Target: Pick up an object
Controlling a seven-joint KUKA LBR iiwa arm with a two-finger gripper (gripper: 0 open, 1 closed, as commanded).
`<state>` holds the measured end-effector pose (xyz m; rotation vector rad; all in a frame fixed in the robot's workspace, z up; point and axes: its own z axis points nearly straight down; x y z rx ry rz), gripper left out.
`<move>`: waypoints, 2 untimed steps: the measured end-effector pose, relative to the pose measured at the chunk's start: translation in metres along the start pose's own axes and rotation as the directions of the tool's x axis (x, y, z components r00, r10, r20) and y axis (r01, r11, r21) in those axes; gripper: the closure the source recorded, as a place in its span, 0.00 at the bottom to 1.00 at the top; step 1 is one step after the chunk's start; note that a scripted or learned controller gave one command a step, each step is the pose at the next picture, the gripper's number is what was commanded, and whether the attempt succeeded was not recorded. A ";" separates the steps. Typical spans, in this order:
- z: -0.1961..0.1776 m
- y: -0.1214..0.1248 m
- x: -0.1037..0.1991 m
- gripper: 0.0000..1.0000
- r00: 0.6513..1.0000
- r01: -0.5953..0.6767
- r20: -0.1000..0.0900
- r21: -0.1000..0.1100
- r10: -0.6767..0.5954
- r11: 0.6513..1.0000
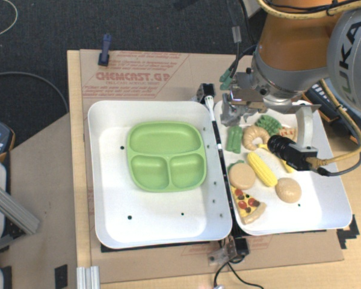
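Toy food pieces, the corn cob (262, 168) among them, are lying in the right bin (325, 218); none is lifted. The gripper (234, 110) is hovering at the bin's far edge, its opening impossible to judge.

A yellow corn cob (262, 168) lies flat, tilted, mid right bin (331, 215). A tan round patty (242, 176) touches it at nine o'clock; a pizza slice (249, 206) lies at six o'clock.

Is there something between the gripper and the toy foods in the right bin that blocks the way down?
Nothing visible blocks it. The gripper hangs over the right bin's far left corner, directly above the green vegetable, with the croissant just beside.
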<state>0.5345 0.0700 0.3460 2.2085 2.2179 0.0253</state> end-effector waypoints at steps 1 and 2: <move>-0.046 -0.019 -0.025 1.00 1.000 -0.006 0.003 0.012 0.006 1.000; -0.053 -0.018 -0.023 1.00 1.000 -0.003 0.005 0.014 0.003 1.000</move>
